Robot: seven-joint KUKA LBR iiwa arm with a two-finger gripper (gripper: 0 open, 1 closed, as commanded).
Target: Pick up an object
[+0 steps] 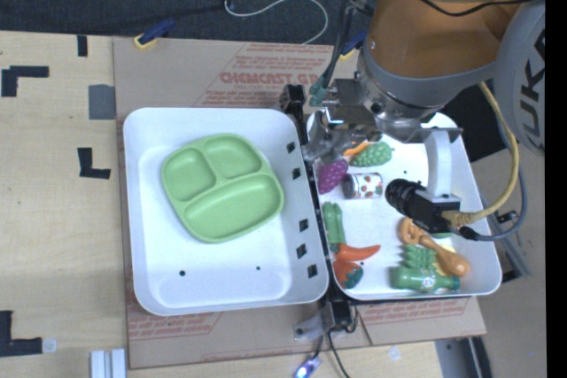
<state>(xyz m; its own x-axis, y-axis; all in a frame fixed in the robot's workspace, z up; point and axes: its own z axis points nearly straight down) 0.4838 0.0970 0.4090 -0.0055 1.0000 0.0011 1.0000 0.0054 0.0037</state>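
The arm (pixel 443 22) reaches in over the right bin (pixel 474 181), its orange band and grey wrist covering that bin's far end. The pincer (pixel 332 142) hangs low at the bin's far left corner, close to the wall shared with the left bin (pixel 151 279). Its metal parts blur together there, so I cannot tell how it stands or whether anything is caught in it.

Just beneath it lies a purple bunch of grapes (pixel 333 175), against the left wall of the right bin. A green and orange toy (pixel 370 155) sits beside the grapes, toward the bin's middle, and a small can (pixel 367 185) lies next to them. Along the left wall, nearer the front, are a green pod (pixel 333 222) and a red-orange pepper (pixel 356 252). In the front right corner lie a green toy (pixel 423 272) and a tan one (pixel 430 245), touching.

The left bin holds a green divided plate (pixel 221 186), near its middle. Both bins stand on cardboard (pixel 195 75) on the counter (pixel 53 217).
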